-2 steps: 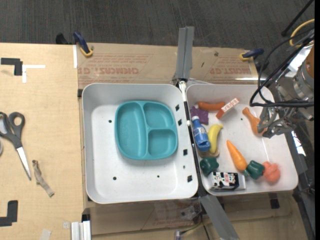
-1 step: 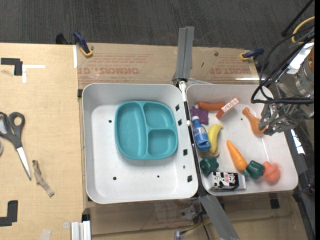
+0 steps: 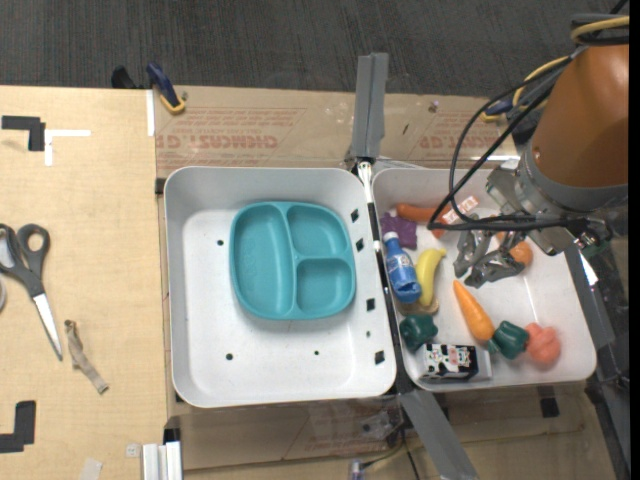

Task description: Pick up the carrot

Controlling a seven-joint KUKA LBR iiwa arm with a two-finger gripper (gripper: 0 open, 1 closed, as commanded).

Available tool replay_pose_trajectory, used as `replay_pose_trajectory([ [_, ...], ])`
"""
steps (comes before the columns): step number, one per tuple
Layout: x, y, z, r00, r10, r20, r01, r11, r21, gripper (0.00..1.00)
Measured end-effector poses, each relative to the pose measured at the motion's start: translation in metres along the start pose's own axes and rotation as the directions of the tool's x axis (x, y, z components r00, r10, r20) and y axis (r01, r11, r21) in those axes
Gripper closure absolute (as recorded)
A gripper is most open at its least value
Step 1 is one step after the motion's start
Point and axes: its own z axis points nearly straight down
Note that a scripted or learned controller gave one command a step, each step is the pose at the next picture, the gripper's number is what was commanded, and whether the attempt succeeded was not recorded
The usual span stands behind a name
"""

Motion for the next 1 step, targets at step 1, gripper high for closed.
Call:
replay_pose_trajectory([
  [1, -0.0055, -0.0121, 0.0476, 0.891, -0.454, 0.000, 0.454, 0.891, -0.002, 1.00],
])
